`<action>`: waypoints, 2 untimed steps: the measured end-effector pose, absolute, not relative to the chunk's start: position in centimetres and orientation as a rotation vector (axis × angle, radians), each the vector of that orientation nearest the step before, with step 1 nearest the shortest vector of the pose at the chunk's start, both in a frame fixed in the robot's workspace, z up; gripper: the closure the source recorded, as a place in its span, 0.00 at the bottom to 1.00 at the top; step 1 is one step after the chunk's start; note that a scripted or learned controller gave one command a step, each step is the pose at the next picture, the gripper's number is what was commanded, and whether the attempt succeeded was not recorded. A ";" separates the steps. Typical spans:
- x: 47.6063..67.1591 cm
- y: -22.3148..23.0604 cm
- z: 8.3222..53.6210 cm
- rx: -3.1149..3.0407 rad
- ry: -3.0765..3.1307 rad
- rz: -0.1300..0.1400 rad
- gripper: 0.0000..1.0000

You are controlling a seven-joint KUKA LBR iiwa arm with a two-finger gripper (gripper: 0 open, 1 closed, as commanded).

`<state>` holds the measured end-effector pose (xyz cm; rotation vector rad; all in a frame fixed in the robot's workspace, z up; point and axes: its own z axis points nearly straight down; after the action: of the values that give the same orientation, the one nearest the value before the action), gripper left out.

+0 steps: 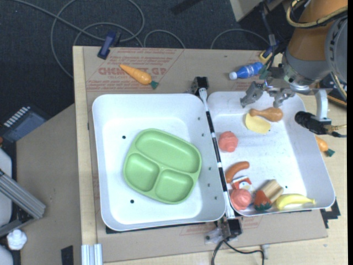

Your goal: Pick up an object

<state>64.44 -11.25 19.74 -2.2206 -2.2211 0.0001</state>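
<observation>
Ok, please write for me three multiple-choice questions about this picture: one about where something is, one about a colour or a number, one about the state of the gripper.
1. Where does the divided plate lie?
A. in the left bin
B. in the right bin
C. on the cardboard outside the bins

2. Which colour is the divided plate?
A. red
B. green
C. blue

3. How is the gripper at this moment?
A. shut on the banana
B. shut on the bottle
C. open, holding nothing

Answers:
1. A, the plate rests on the floor of the left bin.
2. B, it is light green.
3. C, the fingers are spread above the far end of the right bin, near the chicken drumstick, with nothing between them.
</observation>
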 end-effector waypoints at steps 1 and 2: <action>65.0 -16.7 8.3 -2.219 -2.216 0.005 0.00; 64.8 -19.8 8.5 -2.223 -2.223 0.000 0.00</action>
<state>64.84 -19.84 8.50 -2.2234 -2.2227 -0.0003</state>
